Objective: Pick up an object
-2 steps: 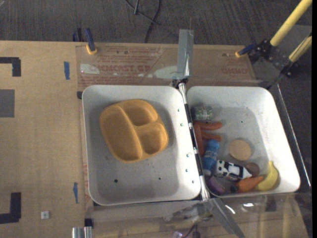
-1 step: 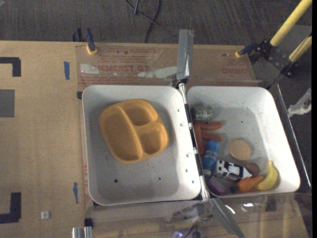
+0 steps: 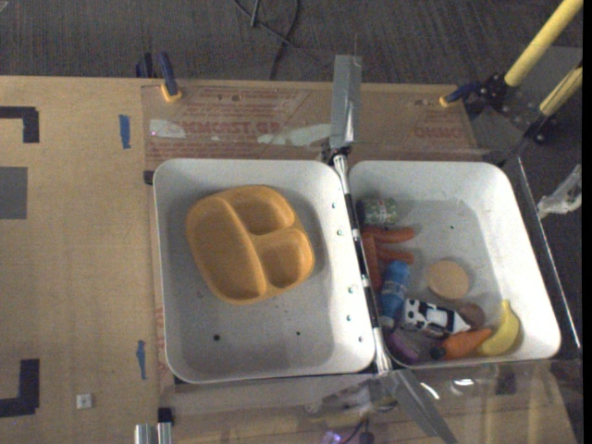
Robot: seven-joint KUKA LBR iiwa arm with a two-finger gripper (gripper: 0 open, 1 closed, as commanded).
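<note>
Two white bins on the desk, objects waiting in the right one.
From the overhead camera you see a yellow divided plate [image 3: 250, 243] in the left bin [image 3: 176, 276]. In the right bin [image 3: 490, 220], a tan disc [image 3: 449, 278], blue bottle [image 3: 396, 280], black-and-white toy [image 3: 435, 317], carrot [image 3: 467, 342] and banana [image 3: 502, 331] crowd its left and near sides. You cannot tell the gripper's state.

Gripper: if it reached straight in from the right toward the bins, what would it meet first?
Probably the right bin's rim; past that, near the lower corner, the banana. Its height over the bin is unclear, so this is a guess.
</note>
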